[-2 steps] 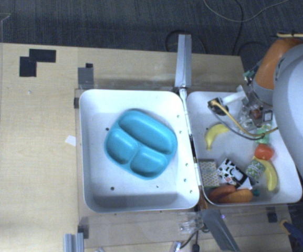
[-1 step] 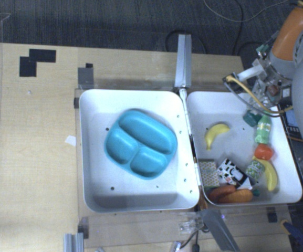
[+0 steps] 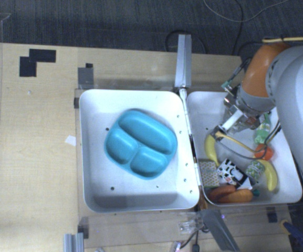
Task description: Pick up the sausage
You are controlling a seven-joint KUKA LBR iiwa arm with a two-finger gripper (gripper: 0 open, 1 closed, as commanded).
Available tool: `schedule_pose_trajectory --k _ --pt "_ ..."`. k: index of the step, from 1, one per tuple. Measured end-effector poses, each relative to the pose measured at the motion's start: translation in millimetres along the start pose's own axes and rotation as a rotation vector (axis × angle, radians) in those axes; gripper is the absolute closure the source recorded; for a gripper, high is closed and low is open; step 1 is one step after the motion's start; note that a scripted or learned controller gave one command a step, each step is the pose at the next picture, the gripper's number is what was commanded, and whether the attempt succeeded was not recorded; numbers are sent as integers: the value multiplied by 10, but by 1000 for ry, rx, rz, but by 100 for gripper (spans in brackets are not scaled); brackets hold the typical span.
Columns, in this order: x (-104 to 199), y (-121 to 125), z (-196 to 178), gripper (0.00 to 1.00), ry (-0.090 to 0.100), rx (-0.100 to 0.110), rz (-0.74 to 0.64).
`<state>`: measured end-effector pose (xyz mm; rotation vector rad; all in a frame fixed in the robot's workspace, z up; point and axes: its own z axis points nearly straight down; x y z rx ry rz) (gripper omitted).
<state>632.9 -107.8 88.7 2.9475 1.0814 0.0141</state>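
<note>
The grey arm with its orange band [image 3: 259,72] reached in from the right and hung over the right-hand shallow white bin [image 3: 201,112], its bulk covering much of that bin's far right side; the hand [image 3: 230,126] sat low over the bin's upper middle, pale and blurred against the white floor, and whether it was spread or closed, or had anything in its grip, I could not tell. The reddish-brown sausage [image 3: 230,193] lay at the bin's near edge, towards its left corner, well apart from the hand; its outline ran into a second orange-brown piece just beside it, so that where one ended and the other began was hard to make out. Just above it lay a black-and-white patterned item [image 3: 230,172], with a speckled grey-green flat piece [image 3: 209,173] to its left. A yellow banana [image 3: 210,148] curved along the bin's left side; a second yellow banana [image 3: 270,174] lay towards the right, partly under the arm's edge. A small red-orange item [image 3: 263,152] and a green one [image 3: 262,133] showed beneath the wrist, too small and too covered to identify. In the left-hand shallow white bin [image 3: 96,182] a blue plastic divided plate [image 3: 140,143] lay alone near the middle. Both bins rested on the pale wooden tabletop [image 3: 30,140], whose near edge was cut off.
</note>
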Motion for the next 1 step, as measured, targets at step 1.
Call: schedule_pose_trajectory --k 1 --pt "-166 693 23 100 -4 1 -32"
